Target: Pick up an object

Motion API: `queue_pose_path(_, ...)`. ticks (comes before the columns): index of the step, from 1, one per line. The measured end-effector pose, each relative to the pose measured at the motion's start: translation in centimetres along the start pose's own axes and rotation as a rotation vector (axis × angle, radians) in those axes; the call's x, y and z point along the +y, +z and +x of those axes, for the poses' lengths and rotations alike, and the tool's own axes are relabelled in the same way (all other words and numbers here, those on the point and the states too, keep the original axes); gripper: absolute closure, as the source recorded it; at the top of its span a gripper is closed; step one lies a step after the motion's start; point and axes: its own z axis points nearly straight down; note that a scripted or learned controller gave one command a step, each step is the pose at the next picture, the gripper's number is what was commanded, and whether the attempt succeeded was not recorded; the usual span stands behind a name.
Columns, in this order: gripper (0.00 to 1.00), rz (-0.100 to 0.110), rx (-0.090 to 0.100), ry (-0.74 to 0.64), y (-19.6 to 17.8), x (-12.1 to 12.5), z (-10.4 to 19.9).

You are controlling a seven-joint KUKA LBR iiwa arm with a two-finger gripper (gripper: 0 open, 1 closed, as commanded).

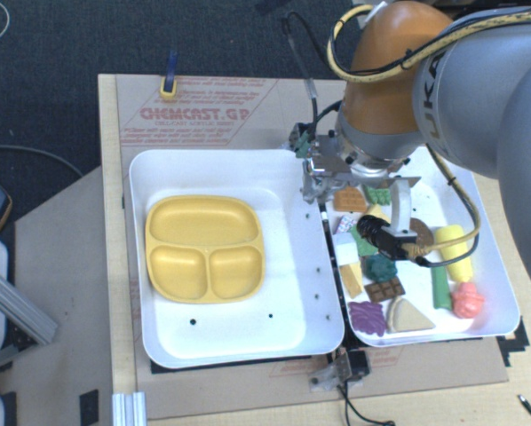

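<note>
You are looking down at a slant as the grey arm (pixel 487 78) is reaching in from the right, its orange band (pixel 385 56) bulging above the wrist. The gripper (pixel 329 183) is hanging over the far left corner of the right bin (pixel 443 334), just beside the wall it shares with the left bin (pixel 248 327). The wrist is covering it, so you cannot tell whether it is open or closed. The pickable pieces are crowding the right bin: an orange-brown piece (pixel 350 200) nearest the gripper, then a teal lump (pixel 379 266), brown block (pixel 385 289), purple cluster (pixel 367 316), cream wedge (pixel 409 315), green bar (pixel 439 284), pink piece (pixel 467 300) and yellow cylinder (pixel 449 240). A yellow divided tray (pixel 203 247) is lying in the left bin, well apart.
</note>
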Motion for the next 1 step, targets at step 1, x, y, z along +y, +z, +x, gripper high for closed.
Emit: queue_pose_path(1, 1.00, 0.002, 0.001, -0.003, -0.50, -0.90, 0.93)
